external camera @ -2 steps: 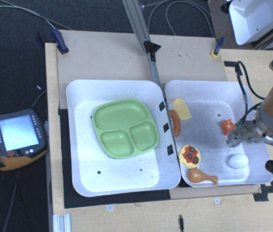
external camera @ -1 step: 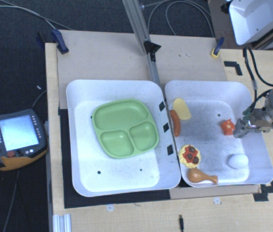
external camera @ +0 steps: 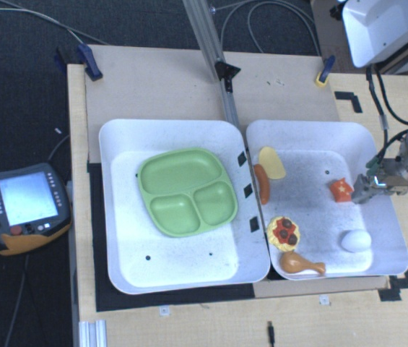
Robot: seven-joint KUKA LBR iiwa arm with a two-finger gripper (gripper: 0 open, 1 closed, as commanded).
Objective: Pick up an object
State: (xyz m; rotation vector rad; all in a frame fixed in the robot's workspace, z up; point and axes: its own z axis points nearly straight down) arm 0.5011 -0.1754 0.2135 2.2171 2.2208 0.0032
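Note:
The right bin (external camera: 312,139) holds several toy foods: a yellow chip (external camera: 271,163), a brown sausage (external camera: 263,183), a small pizza slice (external camera: 284,232), a chicken drumstick (external camera: 301,264), a white egg (external camera: 355,241) and a small orange-red piece (external camera: 341,189). My gripper (external camera: 366,188) reaches in from the right, low over the bin's right side, just right of the orange-red piece. Nothing shows between its fingers.
The left bin (external camera: 128,259) bears a green divided plate (external camera: 187,191). A metal pole (external camera: 207,27) rises behind the seam between the bins. A teach pendant (external camera: 23,207) lies off the bench at left. Blue clamps (external camera: 88,62) sit on the bench's back corners.

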